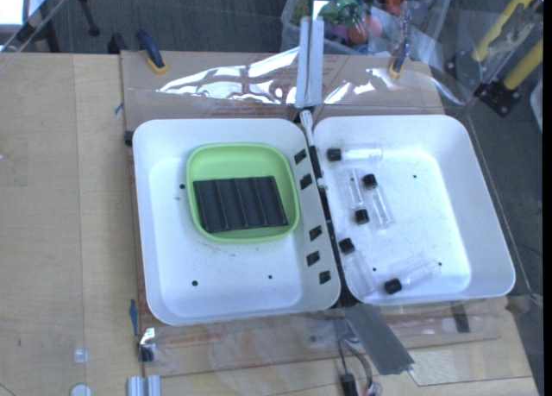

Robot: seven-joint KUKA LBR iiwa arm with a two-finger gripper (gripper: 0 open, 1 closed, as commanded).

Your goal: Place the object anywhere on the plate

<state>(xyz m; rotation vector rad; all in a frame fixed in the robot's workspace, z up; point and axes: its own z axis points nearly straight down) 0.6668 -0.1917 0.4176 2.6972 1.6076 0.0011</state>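
No text, label, brand, number or sign can be read on anything in the camera view
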